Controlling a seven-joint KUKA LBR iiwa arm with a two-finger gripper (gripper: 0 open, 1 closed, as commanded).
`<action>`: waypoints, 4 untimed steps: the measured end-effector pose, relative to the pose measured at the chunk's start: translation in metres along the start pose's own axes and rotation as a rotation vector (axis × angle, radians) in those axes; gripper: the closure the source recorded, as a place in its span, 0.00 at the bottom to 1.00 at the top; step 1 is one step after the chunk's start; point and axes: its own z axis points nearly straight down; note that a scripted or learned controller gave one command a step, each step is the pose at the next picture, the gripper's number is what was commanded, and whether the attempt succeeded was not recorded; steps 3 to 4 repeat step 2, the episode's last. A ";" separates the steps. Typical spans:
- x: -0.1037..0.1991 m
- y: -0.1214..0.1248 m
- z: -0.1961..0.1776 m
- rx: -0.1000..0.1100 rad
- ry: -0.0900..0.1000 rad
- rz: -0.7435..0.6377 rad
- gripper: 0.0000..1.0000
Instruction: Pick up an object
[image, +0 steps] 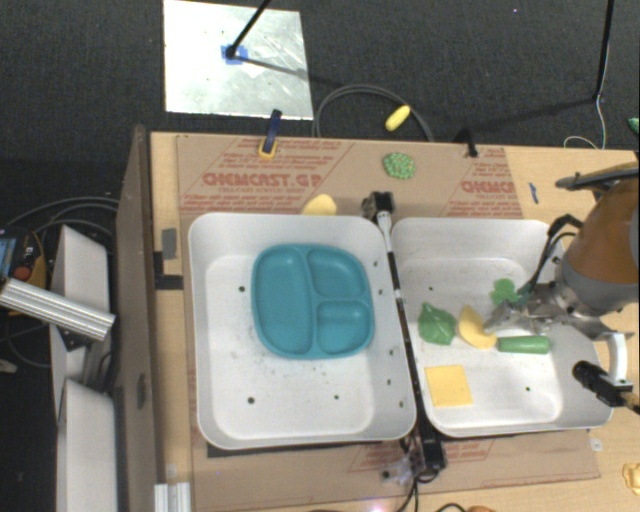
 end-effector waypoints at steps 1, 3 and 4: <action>0.031 0.075 -0.001 -0.011 -0.002 -0.011 0.00; 0.028 0.073 -0.013 -0.010 -0.002 -0.008 1.00; 0.028 0.073 -0.013 -0.010 -0.002 -0.008 1.00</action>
